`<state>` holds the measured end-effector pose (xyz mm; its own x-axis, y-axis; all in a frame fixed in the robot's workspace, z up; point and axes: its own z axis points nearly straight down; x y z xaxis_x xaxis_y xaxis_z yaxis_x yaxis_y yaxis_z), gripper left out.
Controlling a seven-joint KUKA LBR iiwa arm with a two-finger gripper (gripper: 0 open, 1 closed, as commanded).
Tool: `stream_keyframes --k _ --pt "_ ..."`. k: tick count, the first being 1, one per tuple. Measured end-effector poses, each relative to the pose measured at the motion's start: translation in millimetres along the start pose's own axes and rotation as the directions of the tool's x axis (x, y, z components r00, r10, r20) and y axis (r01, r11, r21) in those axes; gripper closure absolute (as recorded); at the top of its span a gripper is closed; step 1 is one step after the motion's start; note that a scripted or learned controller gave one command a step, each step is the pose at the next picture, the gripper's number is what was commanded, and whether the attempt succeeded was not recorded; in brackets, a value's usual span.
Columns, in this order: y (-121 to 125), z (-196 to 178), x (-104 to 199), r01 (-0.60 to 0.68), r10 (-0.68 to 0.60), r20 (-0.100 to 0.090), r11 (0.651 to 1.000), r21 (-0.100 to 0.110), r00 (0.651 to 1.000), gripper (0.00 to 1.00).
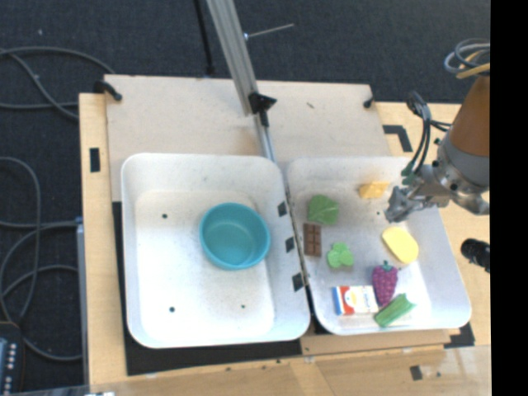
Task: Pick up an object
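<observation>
Camera view: gripper (398, 207) apparently just above yellow block (400, 244), apart

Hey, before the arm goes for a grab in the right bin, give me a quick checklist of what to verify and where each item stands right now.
1. Gripper is over the right bin: ok, it sits near the bin's upper right part.
2. A target lies close by: ok, the yellow block is just below the gripper and the small orange piece is just to its left.
3. Gripper holds nothing yet: cannot tell.
4. Yellow block stands apart from its neighbours: ok, though the purple grapes are not far below it.
5. Teal bowl is out of the way: ok, it is in the left bin.
</observation>
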<state>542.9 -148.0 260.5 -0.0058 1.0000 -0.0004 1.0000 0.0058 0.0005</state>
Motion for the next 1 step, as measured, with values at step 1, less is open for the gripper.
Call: stream_keyframes --k 1 --pt "24.3 7.9 52.3 0.001 -0.001 0.0 1.0 -0.001 1.0 1.0"
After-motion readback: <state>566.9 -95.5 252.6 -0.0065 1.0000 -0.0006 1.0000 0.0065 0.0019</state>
